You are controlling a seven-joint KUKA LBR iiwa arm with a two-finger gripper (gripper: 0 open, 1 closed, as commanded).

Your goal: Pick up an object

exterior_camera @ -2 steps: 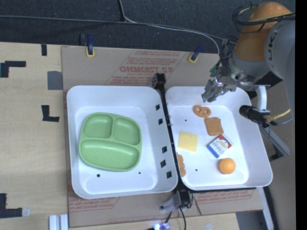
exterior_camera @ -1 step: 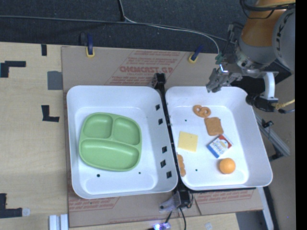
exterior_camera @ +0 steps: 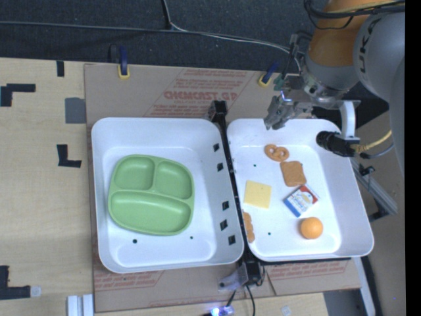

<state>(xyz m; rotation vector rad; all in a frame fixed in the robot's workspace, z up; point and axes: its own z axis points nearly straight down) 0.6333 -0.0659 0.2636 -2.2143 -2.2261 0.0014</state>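
Red lettering runs across the cardboard sheet (exterior_camera: 197, 87) under the bins, to the left of the fingers (exterior_camera: 276, 118) and slightly farther back; it is too faint and slanted to read with certainty. The small blue-and-red packet (exterior_camera: 301, 200), nearer the camera than the fingers, carries print too small to make out.

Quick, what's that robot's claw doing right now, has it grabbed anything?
Gripper: hanging over the far edge of the right bin, with nothing seen between its fingers; whether it is open or closed cannot be told.
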